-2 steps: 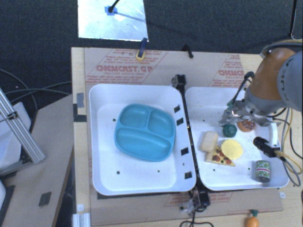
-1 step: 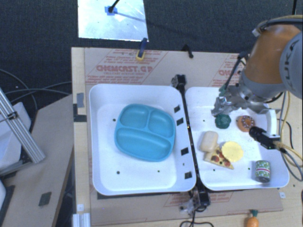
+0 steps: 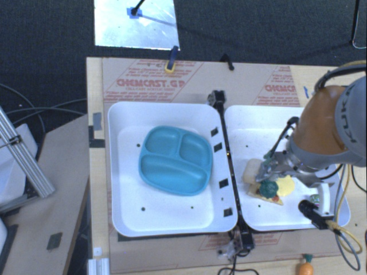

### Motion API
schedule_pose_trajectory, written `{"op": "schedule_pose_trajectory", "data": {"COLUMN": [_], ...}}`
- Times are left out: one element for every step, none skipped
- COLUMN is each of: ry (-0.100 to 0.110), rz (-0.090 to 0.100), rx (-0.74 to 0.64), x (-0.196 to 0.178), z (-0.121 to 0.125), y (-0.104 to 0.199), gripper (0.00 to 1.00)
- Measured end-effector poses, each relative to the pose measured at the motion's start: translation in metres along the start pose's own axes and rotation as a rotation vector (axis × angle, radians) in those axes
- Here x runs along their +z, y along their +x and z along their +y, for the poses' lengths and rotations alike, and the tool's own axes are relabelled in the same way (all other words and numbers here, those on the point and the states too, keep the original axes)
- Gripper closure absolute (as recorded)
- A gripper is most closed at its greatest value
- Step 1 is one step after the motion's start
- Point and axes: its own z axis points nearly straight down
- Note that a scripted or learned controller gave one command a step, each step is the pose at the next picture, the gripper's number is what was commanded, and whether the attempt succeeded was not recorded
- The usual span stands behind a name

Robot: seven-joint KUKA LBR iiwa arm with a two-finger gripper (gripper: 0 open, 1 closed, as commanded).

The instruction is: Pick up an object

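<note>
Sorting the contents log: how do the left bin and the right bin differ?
The left bin holds a blue divided tray; the right bin holds a cluster of small toys. The gripper is over the right bin, not the left bin. Both are shallow and white.

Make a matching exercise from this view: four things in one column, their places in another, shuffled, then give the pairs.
Things:
1. blue tray
2. gripper
3. yellow clip
4. silver sheet

Places:
A. on the dark floor beyond the bench
B. low over the small items in the right bin
C. on the cardboard behind the left bin
D. lying in the left bin

Pairs: 1-D, 2-B, 3-C, 4-A
</note>
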Motion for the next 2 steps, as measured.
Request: {"op": "schedule_pose_trajectory", "data": {"ry": [-0.018, -0.017], "rz": [0.000, -0.002], "rx": [-0.012, -0.008], "x": [-0.0818, -0.0887], "z": [-0.0217, -0.0206], "y": [0.0507, 0.0475], "gripper": [1.00, 1.00]}}
